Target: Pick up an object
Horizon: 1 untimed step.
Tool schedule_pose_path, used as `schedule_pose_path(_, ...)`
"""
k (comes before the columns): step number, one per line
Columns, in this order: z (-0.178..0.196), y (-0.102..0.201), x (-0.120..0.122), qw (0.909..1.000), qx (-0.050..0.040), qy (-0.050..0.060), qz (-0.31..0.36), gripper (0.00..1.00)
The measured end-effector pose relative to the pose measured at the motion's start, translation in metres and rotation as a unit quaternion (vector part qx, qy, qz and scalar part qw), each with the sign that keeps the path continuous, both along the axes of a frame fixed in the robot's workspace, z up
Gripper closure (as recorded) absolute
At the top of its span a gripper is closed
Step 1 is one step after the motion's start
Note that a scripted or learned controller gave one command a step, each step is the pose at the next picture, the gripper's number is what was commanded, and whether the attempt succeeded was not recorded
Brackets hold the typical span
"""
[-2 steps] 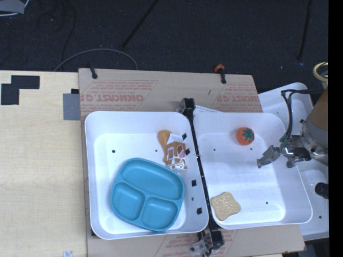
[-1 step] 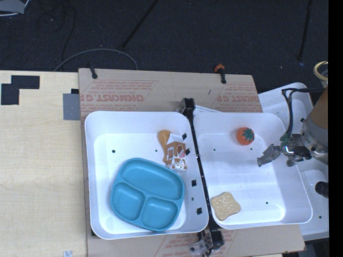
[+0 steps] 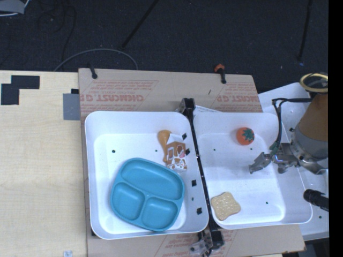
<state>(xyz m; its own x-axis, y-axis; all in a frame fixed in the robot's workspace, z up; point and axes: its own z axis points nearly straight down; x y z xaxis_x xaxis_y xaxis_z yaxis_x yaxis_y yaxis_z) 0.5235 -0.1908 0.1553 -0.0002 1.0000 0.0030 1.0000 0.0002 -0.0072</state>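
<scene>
My gripper (image 3: 270,164) hangs over the right edge of the right bin (image 3: 268,210), open, with nothing between its fingers. A small red tomato-like ball (image 3: 245,135) lies at the back of that bin, up and to the left of the gripper and apart from it. A tan toast-shaped piece (image 3: 225,205) rests in the bin's front left corner. In the left bin (image 3: 99,143) sit a blue divided plate (image 3: 147,194), a small patterned carton (image 3: 176,156) and an orange-brown piece (image 3: 164,138).
A black divider (image 3: 194,159) runs between the two bins. Both rest on a cardboard sheet (image 3: 161,90) with clamps at its far edge. The arm's grey wrist (image 3: 313,138) and cables stand at the right.
</scene>
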Motion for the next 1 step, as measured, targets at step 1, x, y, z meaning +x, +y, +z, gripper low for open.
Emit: schedule_pose_path(1, -0.0639, -0.0009, 0.0009, 1.0, 0.0001, 0.0, 0.0, 0.0)
